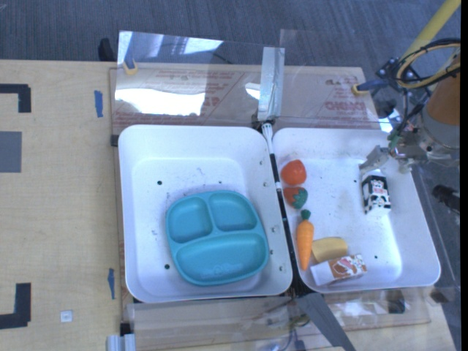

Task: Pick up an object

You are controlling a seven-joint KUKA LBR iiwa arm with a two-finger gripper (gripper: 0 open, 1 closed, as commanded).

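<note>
Two shallow white plastic bins side by side on the pale wooden tabletop point(58, 196); left white bin point(139, 159) at centre frame carries a blue three-compartment plastic plate point(216, 238), lying flat toward its lower half.

Right white bin point(417, 254) holds the loose items: small black-and-white cow-patterned carton point(376, 194) in its upper right part; red-orange round tomato toy point(293, 172) near the dividing wall; smaller red and green strawberry-like toy point(295, 196) just below it; orange toy carrot with green top point(304, 241) upright along the left wall; yellow wedge block point(329, 248) just beside the carrot; white and red flat packet point(340, 268) at lower centre, touching the wedge.

Grey metal hand point(385, 156) at right edge of frame, above the cow carton; cannot tell whether spread or pressed together; nothing visibly pinched.
</note>
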